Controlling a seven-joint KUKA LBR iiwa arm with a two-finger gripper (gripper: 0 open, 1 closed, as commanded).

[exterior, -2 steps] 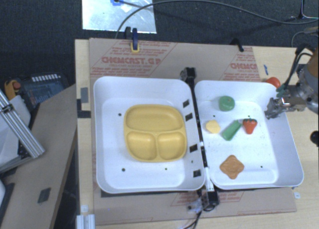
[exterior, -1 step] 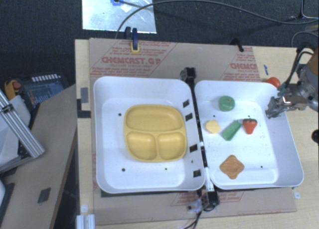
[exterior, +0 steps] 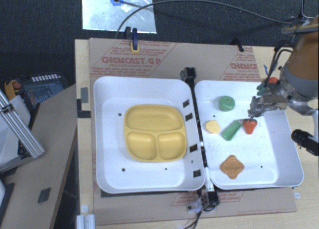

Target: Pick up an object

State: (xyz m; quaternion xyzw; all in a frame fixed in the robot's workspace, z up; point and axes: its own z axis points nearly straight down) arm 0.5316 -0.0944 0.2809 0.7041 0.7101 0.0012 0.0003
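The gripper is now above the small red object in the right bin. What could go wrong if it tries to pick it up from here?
1. The red object lies very close to the green oblong piece, so the gripper may nudge or catch that piece instead.
2. The red object is small; it could slip aside and the try may fail.
3. A pushed piece might slide toward the yellow piece nearby, crowding them together.

One fixed camera looks down at a slant from above, taking in both white bins [exterior: 107, 138] mid-frame and the surface [exterior: 82, 63] around them.
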